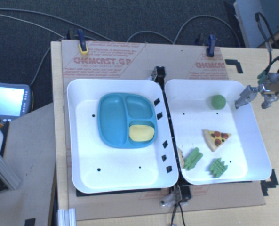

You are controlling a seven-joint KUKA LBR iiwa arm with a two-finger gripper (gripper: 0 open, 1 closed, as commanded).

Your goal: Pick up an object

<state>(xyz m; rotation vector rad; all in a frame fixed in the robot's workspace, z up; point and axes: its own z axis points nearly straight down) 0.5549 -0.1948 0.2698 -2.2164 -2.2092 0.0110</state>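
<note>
Two shallow white bins side by side on the bench: left bin point(83, 173), right bin point(252, 140); in the left bin, toward its far side, a blue divided tray point(113, 121) with a yellow object point(141, 133) in its near right compartment; in the right bin, a green ball point(218, 101) near the far right corner, a pizza slice toy point(216, 138) about mid-bin, two green leafy pieces point(193, 158) point(218, 167) by the near edge, apart from each other; gripper point(253, 98) above the right bin's far right rim, fingers spread, nothing between them; ball just beside it, not touched.
</note>
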